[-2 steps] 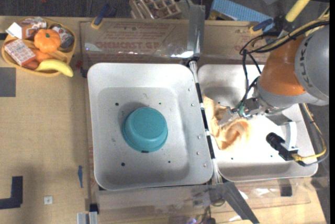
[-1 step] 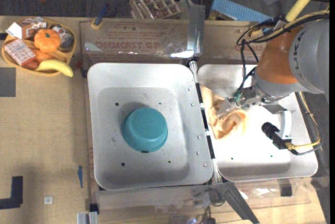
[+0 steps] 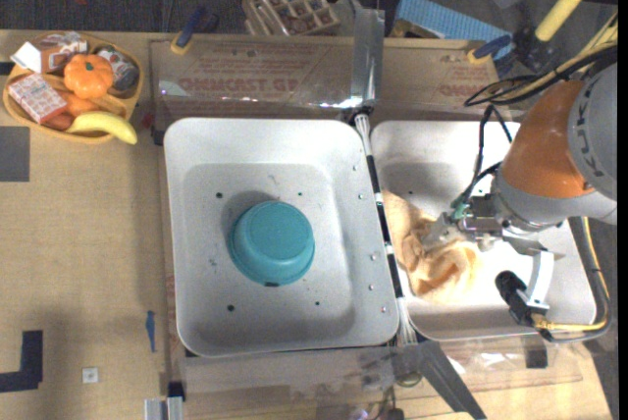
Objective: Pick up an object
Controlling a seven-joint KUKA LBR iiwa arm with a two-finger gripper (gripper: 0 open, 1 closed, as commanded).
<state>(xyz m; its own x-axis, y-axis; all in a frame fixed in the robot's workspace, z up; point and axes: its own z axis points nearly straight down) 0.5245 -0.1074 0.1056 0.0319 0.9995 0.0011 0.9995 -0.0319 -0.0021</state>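
Nothing was lifted yet: the pale, crumpled tan object (image 3: 432, 256) lay on the floor of the right bin (image 3: 432, 148), against its left wall toward the near edge. The gripper (image 3: 453, 224) was down over that object's far side, so the grab was in hand and the lift was left. Whether its fingers were open or closed, I could not tell. The arm (image 3: 559, 163) reached in over the bin's right edge, wrist bent down. The teal bowl (image 3: 273, 241) sat mid-floor in the left bin (image 3: 196, 153).
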